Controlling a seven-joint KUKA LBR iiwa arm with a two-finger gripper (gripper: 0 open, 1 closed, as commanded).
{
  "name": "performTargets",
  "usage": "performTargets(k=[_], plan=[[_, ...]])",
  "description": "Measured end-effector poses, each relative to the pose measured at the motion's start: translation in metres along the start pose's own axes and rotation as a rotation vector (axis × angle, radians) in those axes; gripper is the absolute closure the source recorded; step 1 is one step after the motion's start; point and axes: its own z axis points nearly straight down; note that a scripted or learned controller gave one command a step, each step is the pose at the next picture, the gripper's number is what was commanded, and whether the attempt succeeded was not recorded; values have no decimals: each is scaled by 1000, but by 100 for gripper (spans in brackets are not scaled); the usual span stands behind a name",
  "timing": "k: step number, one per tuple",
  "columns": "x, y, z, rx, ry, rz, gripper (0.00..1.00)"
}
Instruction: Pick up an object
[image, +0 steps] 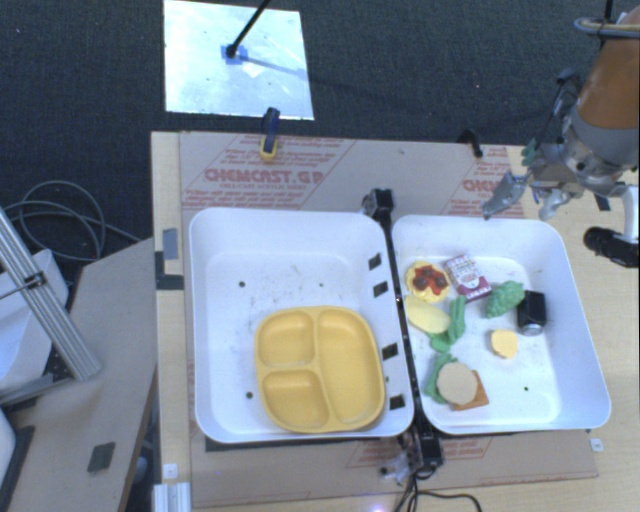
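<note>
**Approach Not Yet Begun**

Dark carpet surrounds the desk (300, 165). Nearest, the left bin (215, 300) carries a yellow tray (320, 368). Small objects (465, 310) are clustered in the right bin (575, 330), with bare floor toward its right wall. Beyond its far edge the pincer (530, 195) is hovered; whether released or clenched cannot be told. A descent is called for.

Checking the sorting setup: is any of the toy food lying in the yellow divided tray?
No. The yellow divided tray sits bare in the left bin, while the toy food lies in the right bin.
</note>
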Motion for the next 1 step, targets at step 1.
performTargets(k=[1], plan=[[0,-34,126,12,3,2,0]])
